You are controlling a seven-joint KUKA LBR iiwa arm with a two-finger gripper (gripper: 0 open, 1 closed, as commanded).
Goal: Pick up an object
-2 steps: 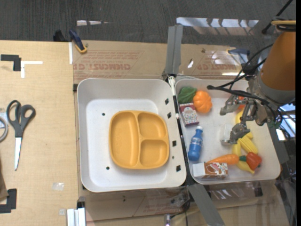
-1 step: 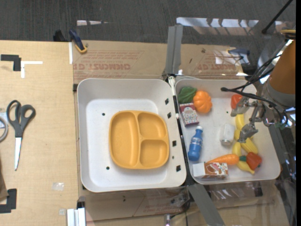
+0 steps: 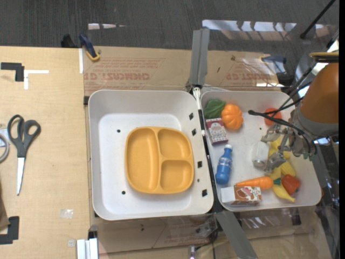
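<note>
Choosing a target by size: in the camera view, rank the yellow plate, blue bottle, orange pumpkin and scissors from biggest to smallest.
1. Yellow plate, clearly largest.
2. Scissors, longest of the rest but thin.
3. Blue bottle and orange pumpkin look about equal in area; I won't rank them.

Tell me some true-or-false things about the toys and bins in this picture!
1. The yellow divided plate lies in the left bin. True.
2. The blue bottle lies in the left bin with the plate. False: it lies in the right bin, near its left wall.
3. The small orange pumpkin sits next to a green vegetable. True.
4. The scissors are inside the right bin. False: they lie on the wooden bench, left of both bins.
5. The toy carrot lies near the front of the right bin, by a small box. True.
6. The tool hangs over the left bin. False: it is over the right bin.
</note>
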